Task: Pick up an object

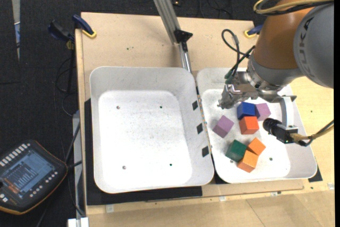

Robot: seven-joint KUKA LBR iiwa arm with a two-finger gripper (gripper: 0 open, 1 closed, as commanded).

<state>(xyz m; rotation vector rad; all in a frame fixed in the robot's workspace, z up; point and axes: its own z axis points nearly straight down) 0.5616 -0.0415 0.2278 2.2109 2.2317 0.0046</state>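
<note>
— Where the bench edge runs along the bottom of the frame, what lies closest?

— At lower left, a pendant (pixel 24 175) with a lit screen, off the bench (pixel 133 40). Just above the edge sit two white bins: the left bin (pixel 101 114) and the right bin (pixel 303 167), touching along their inner rims.

— And the blocks?

— All in the right bin, lower right of the frame. Lowest are an orange block (pixel 252 154) and a green block (pixel 236 150), touching. Above them a purple block (pixel 223 126) stands apart to the left, with a red block (pixel 248 125) just right of it. Higher still, a blue block (pixel 247 110) touches a lilac block (pixel 262 110).

— The gripper?

— The gripper (pixel 229 101) hangs over the bin's upper part, just left of the blue block. I cannot tell how it stands; no block shows in it.

— Farther back?

— The arm (pixel 297 45) fills the upper right, and a metal pole (pixel 164 2) slants to the top centre.
</note>
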